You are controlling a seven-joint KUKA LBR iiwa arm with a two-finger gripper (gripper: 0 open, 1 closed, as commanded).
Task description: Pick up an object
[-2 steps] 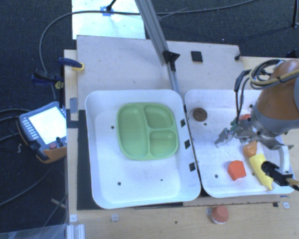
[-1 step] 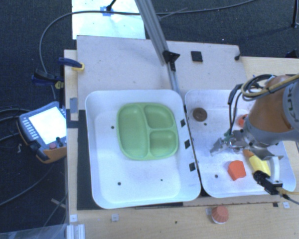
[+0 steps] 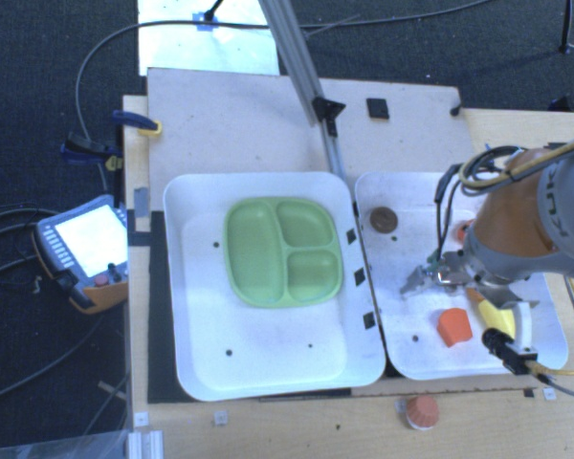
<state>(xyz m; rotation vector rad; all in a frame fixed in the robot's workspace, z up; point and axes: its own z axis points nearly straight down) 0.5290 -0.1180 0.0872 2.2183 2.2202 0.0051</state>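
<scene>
Gripper [image 3: 423, 278] low in right bin [image 3: 407, 347], over bare floor. Open or shut: can't tell; nothing seen held. Closest target: orange block [image 3: 453, 326], just near-right of gripper. Brown disc [image 3: 383, 220] apart, far-left. Risks: closing on bare floor; clipping block, shoving it into yellow piece [image 3: 486, 312].

Two white bins [image 3: 268, 352], one green tray [image 3: 283, 252], one brown disc [image 3: 384, 220], one orange block [image 3: 453, 326].
</scene>
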